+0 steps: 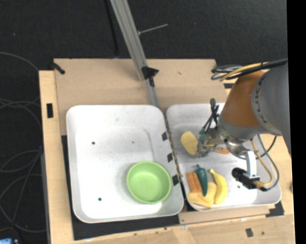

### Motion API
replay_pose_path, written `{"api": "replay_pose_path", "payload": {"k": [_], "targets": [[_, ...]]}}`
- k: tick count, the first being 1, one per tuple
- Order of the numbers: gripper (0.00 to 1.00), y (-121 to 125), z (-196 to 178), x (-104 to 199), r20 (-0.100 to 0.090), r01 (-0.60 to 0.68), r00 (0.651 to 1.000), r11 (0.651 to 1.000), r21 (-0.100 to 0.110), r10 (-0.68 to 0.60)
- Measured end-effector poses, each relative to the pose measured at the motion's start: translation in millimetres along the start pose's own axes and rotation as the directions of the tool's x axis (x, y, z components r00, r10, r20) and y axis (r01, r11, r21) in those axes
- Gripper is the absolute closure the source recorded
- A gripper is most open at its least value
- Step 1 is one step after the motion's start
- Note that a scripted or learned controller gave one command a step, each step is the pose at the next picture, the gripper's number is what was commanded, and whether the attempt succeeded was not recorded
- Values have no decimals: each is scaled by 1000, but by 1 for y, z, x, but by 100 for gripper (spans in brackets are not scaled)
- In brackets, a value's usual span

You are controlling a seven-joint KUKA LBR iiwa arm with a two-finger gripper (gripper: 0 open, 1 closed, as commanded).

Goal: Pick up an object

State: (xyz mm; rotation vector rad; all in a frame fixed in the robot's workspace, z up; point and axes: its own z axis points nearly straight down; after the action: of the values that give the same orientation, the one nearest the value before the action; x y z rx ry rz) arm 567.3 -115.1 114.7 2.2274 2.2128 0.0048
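the gripper is seen low over the right bin, beyond the green bowl and to its right, across the divide between the two bins. whether the gripper is open or closed cannot be told, as its tip is lost among dark hardware. the grey arm, with its orange band, is carried in from further right of the green bowl.

a yellow oval object lies in the right bin just beside the gripper, on the side nearer the green bowl. whether the two touch cannot be made out, and it cannot be told that the object is held. its long axis runs roughly alongside the divide between the bins, from the far side towards the near side, tilted a little, with the near end turned slightly away from the green bowl. both ends are rounded, so no clear pointing end can be told.

directly to the right of the green bowl, just past the divide, a small cluster is gathered: an orange block, a dark green vegetable laid beside it, and a curved banana further right, all with their long axes running far to near. a second yellow piece lies across their near ends.

the green bowl itself rests upright in the near right corner of the left bin. both bins are carried on the bench.
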Motion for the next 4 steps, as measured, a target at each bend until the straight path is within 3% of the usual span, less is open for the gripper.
{"api": "replay_pose_path", "payload": {"k": [2,4], "targets": [[100,-1,-105,-3,1,10,1000,1000,-3,-10],[100,-19,-119,93,-2,16,1000,1000,0,-16]]}}
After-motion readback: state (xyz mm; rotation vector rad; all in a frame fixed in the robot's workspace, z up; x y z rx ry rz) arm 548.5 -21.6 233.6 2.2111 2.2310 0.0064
